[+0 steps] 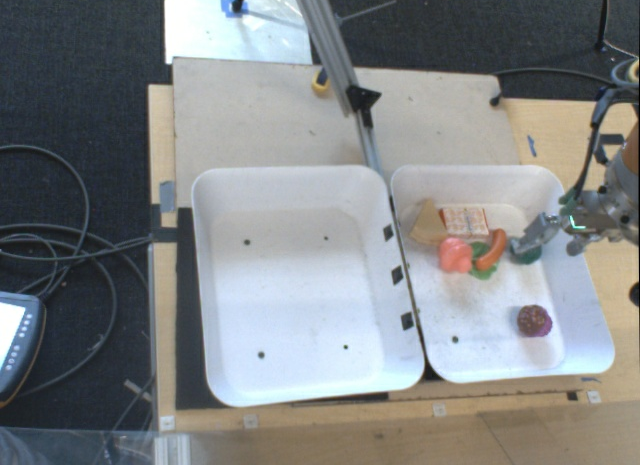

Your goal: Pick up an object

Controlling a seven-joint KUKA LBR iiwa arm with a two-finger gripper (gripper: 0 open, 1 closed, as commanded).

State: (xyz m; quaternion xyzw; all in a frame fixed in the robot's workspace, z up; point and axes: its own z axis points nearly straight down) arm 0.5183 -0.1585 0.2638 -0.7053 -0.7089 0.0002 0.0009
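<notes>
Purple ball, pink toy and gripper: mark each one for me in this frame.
Purple ball (534, 321): camera view, middle of the ball, right bin's near right corner.
Pink toy (455, 255): camera view, middle of its body, beside the orange piece.
Gripper (527, 247): camera view, at its tip, over the right bin.

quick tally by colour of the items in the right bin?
Right bin items by colour:
Tan wedge: 1
White and red patterned box: 1
Pink-red item: 1
Orange item: 1
Green item, beside the gripper: 1
Purple ball: 1
Total: 6
</notes>
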